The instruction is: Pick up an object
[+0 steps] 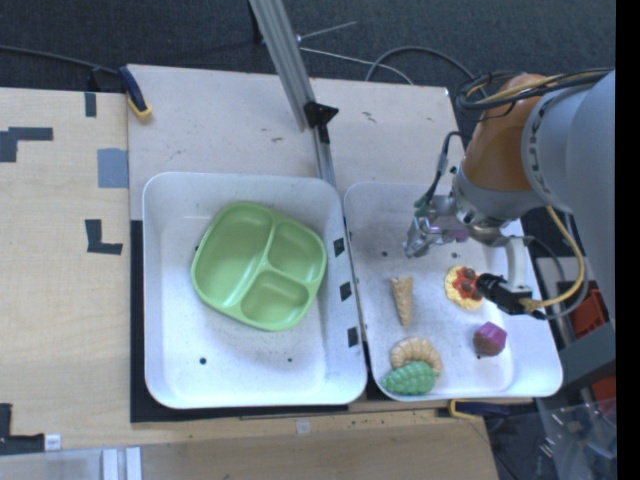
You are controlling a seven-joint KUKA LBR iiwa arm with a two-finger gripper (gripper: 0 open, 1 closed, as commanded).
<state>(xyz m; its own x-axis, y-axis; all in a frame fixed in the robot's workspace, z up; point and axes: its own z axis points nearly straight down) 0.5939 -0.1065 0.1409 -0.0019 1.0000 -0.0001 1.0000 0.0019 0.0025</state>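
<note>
Below metal jaws (418, 243): ridged tan cone (402, 299) on right bin (365, 268) floor.

The arm (575, 138) has a smooth grey rounded housing with an orange band (500, 148) directly above the wrist. Below the band, a grey metallic wrist section narrows to the gripper (420, 240), which is silver-grey with small dark fittings. Black and yellow cables loop around the wrist, right of the fingers.
</note>
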